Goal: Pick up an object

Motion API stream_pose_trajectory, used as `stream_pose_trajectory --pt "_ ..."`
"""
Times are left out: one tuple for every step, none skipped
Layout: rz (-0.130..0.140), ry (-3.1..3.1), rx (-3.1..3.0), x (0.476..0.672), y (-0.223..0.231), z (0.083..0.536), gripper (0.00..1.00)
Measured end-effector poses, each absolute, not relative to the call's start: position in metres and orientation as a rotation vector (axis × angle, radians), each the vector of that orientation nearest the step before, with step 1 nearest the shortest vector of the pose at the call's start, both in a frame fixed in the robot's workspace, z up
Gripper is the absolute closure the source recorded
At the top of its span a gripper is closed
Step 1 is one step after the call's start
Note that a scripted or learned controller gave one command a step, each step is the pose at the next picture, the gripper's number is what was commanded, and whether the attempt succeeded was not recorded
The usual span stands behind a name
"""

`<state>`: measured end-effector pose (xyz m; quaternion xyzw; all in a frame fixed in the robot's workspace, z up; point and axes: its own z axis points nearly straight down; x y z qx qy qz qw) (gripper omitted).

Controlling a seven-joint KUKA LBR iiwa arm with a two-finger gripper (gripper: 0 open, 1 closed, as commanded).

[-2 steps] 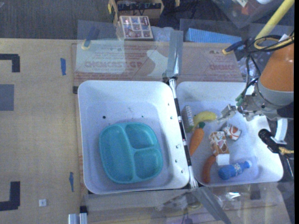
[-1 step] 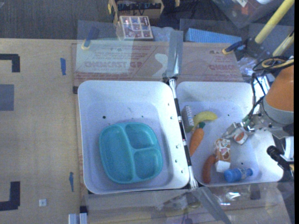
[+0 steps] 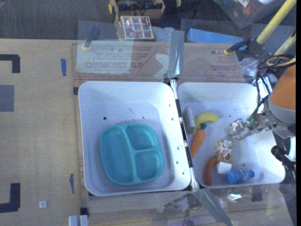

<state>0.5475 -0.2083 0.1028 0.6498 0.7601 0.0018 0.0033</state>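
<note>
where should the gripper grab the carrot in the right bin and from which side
Grip the carrot across its orange body near the middle, coming straight down from above. It lies flat and long, green top toward the banana, with bare bin floor to its right, but the bin wall is close on its left.

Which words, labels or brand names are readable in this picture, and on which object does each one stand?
"CHEMCAST", red print, on the clear sheet behind the left bin.
A similar red print on the clear sheet behind the right bin: too blurred to read.
Label on the small carton: too small to read.
Label on the blue bottle: too small to read.
Pictures on the box: no readable words.
</note>
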Motion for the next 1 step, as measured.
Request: stream_pose_trajectory --pt "0.001 2.257 2.182 0.5395 -0.1532 0.1989 1.0"
